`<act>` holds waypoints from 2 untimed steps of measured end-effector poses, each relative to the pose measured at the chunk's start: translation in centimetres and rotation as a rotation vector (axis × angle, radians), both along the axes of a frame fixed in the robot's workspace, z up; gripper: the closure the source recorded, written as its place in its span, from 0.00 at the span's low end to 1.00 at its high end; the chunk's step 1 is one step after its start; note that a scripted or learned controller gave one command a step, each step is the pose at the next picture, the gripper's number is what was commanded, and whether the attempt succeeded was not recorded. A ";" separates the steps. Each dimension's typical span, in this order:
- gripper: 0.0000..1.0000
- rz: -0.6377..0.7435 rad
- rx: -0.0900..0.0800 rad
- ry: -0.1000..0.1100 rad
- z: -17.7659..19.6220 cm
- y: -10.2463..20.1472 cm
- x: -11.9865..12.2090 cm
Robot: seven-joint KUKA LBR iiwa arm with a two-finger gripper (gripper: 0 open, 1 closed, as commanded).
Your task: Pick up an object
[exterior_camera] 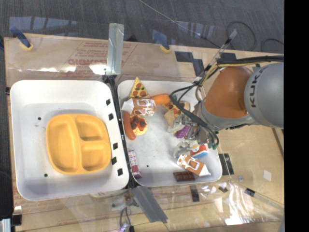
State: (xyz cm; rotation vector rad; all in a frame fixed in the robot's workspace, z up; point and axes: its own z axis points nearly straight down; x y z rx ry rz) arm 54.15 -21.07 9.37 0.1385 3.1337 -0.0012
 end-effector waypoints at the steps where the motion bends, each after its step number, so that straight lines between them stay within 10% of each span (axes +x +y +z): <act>1: 0.00 -0.189 0.001 0.000 0.0 2.1 3.2; 2: 0.00 -0.349 0.002 0.007 -0.1 4.5 9.2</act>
